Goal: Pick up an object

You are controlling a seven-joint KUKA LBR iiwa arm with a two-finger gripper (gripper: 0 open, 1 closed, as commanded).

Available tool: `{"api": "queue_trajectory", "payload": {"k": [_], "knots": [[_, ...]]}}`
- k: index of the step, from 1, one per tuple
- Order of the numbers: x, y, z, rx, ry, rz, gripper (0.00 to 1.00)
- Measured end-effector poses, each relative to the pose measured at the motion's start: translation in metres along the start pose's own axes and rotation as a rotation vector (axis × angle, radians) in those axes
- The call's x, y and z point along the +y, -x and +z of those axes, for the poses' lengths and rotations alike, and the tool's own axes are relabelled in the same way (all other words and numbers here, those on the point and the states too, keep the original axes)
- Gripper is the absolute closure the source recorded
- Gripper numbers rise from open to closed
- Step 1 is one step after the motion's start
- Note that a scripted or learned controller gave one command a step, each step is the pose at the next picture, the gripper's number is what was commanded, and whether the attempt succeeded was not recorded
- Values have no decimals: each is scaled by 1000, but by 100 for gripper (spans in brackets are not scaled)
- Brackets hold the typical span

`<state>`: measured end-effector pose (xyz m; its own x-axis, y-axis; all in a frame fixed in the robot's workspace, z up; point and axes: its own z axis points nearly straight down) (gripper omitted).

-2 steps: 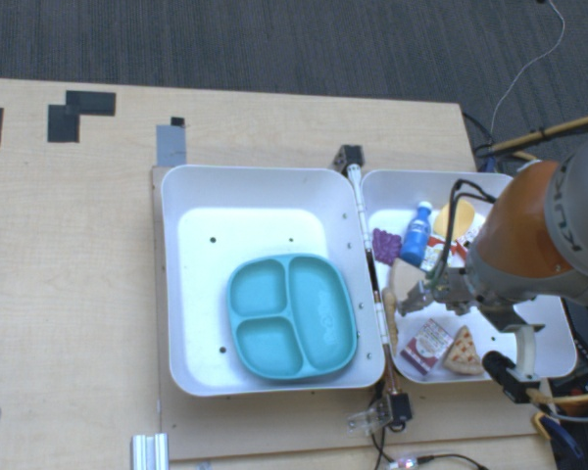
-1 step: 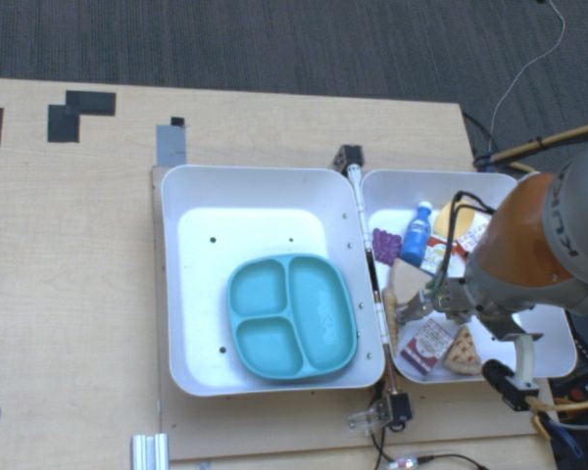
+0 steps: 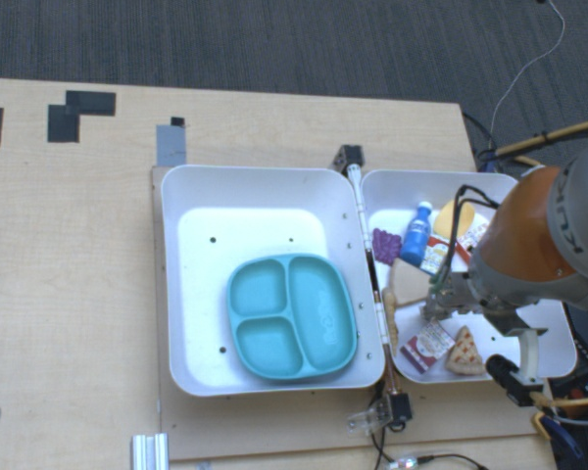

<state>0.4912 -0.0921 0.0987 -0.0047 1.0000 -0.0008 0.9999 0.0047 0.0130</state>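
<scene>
Nearest the camera, the arm (image 3: 544, 238) reaches in from the right, grey with an orange band, bent over the right bin (image 3: 565, 355); its gripper (image 3: 441, 302) hangs low over the middle of that bin, and whether it is closed or apart cannot be told from this slanted view; nothing can be seen held by it.

Just below the gripper lie a small flat packet (image 3: 426, 346) and a slice of toy pizza (image 3: 465, 352), side by side near the bin's front wall; further back sit a blue bottle (image 3: 416, 233), a purple piece (image 3: 386, 245) and a yellow thing (image 3: 449, 221), crowded close together.

The packet looks the likeliest thing to pick: probably light, thin and a little floppy, with a slick wrapper that may slide, so it is best pinched across its short width; lying flat, it gives little edge to catch. The pizza slice seems stiffer and easier to pinch by its crust.

Room is tight; the divider between the bins (image 3: 372, 282) stands close on one side and the front wall just beyond; straight up is the freest way out.

The left bin (image 3: 206, 204) holds a teal divided plate (image 3: 292, 314); both bins rest on a pale wooden bench (image 3: 69, 262).
</scene>
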Motion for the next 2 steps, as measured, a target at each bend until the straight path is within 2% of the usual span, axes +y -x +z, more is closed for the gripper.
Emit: {"api": "queue_trajectory", "payload": {"k": [1,2], "knots": [[0,0,0,0,0,1,0],[1,-1,-10,1,3,-3,100]]}}
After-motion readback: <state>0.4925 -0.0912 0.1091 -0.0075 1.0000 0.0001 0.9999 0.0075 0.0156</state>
